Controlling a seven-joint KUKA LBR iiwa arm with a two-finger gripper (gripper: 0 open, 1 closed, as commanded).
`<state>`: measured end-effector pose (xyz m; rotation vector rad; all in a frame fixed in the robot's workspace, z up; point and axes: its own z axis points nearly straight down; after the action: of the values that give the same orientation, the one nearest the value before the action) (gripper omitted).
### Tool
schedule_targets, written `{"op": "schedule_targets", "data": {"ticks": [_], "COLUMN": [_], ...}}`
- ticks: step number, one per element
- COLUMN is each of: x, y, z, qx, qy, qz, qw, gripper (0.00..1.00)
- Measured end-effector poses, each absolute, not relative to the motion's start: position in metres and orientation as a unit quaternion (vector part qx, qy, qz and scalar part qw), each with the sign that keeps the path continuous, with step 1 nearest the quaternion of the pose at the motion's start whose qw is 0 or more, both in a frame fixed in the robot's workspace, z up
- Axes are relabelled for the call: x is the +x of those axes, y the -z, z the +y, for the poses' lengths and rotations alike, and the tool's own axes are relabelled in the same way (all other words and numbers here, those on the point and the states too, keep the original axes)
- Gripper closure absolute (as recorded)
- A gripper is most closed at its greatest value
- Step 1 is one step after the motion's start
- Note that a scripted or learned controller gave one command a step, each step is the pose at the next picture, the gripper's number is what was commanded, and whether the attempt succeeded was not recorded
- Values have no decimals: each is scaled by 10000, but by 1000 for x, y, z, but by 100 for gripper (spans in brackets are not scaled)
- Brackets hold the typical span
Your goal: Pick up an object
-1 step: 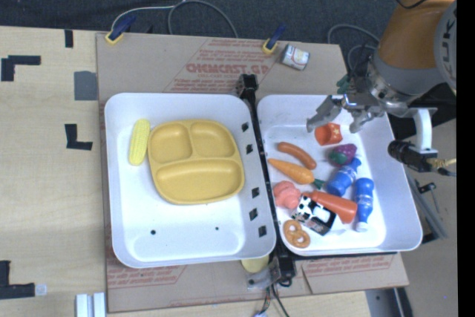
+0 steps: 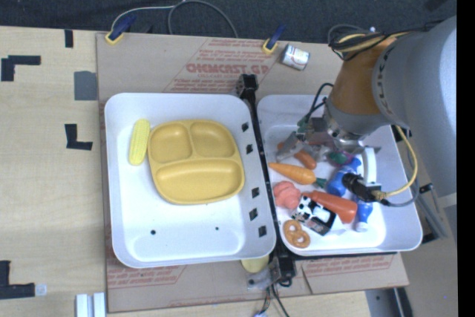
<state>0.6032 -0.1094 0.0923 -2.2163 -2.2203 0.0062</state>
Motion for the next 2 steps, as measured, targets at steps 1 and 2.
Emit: {"op": "schedule_targets", "data": {"ticks": [1, 2], "x": [634, 656], "y": [-193, -81], "z": [-185, -185], "qx": [-7081, -7060], "qy": [13, 0], "qz": [-7061, -7082], "qw": [-54, -20], "gripper": [0, 0]}}
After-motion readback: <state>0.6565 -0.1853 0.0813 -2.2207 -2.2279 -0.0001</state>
